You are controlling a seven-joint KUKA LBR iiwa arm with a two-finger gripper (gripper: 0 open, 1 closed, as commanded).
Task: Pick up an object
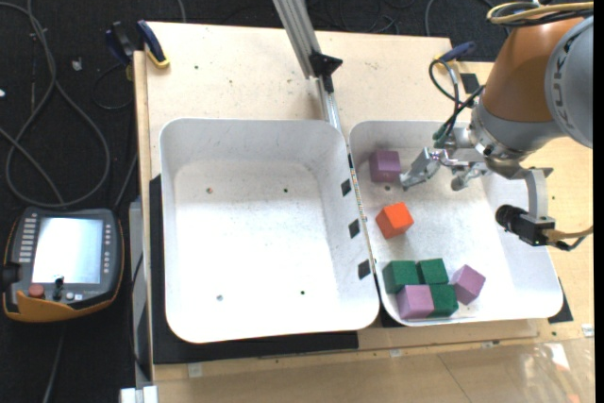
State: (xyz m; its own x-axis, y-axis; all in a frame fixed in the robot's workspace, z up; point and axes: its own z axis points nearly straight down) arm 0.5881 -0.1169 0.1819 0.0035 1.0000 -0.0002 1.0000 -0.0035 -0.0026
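Hanging over the upper part of the right bin (543,293), the gripper (436,163) shows its two fingers spread a little apart with nothing between them; one finger (417,169) angles down toward seven o'clock, the other sits just to its right. From the gripper, the nearest block is the purple cube (384,165), lying at about nine o'clock and just beside the left fingertip, apart from it as far as I can tell. At roughly seven o'clock, a little farther off, sits the orange cube (395,219), alone on the bin floor and turned slightly on its corner. Well below, around six o'clock, a cluster huddles at the bin's lower wall: two green blocks (419,275), a purple block (414,300) touching them, and a smaller purple cube (468,283) just to their right. My judgement is that the pick turns on the short sideways gap to the purple cube at nine o'clock, which has free space around it. The left bin (189,146) lies well away at nine o'clock.
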